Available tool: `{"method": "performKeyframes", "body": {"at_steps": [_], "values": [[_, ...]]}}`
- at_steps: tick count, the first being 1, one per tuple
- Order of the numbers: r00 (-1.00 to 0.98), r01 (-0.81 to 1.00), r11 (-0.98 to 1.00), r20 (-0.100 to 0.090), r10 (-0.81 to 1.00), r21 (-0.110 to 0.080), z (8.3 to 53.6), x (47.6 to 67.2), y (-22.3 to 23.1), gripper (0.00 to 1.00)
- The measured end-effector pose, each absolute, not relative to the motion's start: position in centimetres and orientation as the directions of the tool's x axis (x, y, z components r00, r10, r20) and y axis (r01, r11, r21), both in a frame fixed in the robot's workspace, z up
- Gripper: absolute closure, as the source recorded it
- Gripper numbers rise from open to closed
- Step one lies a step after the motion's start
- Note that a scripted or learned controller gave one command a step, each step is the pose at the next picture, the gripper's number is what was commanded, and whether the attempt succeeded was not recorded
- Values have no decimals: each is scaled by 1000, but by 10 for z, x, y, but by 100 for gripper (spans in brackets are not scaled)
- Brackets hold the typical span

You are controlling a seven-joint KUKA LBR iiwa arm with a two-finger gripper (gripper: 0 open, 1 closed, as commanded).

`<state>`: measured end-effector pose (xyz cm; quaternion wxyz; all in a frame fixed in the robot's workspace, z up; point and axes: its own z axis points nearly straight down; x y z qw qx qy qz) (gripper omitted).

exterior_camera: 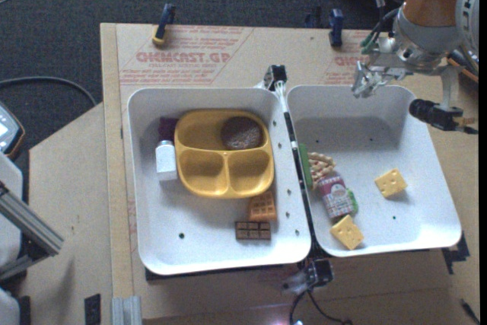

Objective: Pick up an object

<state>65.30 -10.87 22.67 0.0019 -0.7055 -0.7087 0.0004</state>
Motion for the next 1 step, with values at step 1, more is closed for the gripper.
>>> {"method": "performKeyframes", "body": {"at_steps": [1], "values": [[-5,1000,5,3,1000,-4,218,628,-57,100]]}}
